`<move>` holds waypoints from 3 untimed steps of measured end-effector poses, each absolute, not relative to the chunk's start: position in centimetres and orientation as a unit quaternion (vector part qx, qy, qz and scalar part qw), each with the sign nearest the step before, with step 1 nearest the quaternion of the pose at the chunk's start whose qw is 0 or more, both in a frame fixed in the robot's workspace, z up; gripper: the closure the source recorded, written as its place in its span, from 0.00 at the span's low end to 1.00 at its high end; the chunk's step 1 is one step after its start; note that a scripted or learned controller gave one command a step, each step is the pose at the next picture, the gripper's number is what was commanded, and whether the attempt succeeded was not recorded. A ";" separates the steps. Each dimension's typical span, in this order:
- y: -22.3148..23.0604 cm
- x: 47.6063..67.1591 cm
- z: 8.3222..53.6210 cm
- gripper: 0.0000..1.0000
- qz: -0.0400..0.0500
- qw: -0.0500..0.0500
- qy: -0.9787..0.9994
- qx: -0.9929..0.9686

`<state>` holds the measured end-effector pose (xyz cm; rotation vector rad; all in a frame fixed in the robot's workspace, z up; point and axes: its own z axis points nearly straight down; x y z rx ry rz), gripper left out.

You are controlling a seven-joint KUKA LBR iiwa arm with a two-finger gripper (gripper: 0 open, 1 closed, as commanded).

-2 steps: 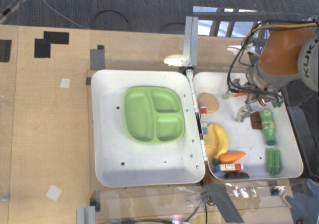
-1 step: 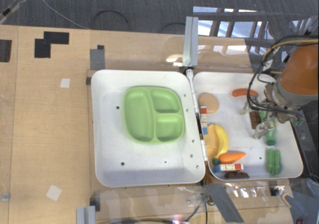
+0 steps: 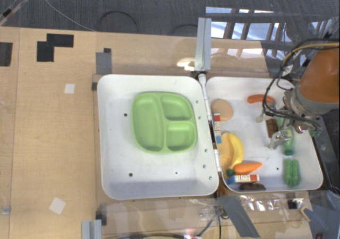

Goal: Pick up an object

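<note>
One arm (image 3: 319, 81) reaching low, over right bin (image 3: 319, 179)

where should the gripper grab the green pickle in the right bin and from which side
Take the green pickle across its narrow middle, coming straight down from above. It lies flat near the right bin's near right corner, long axis running toward the camera, with bare floor on its left, so closing across its short width looks best. The bin wall close on its right may crowd that side.
</note>
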<state>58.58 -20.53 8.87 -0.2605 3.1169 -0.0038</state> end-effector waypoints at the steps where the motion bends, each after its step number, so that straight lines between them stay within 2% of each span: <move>1: -20.5 59.6 8.8 0.00 -0.001 0.006 0.998 -0.069; 2: -20.5 58.7 8.9 0.00 -0.001 0.007 0.998 -0.069; 3: -20.4 59.3 10.5 1.00 -0.004 0.016 0.997 -0.071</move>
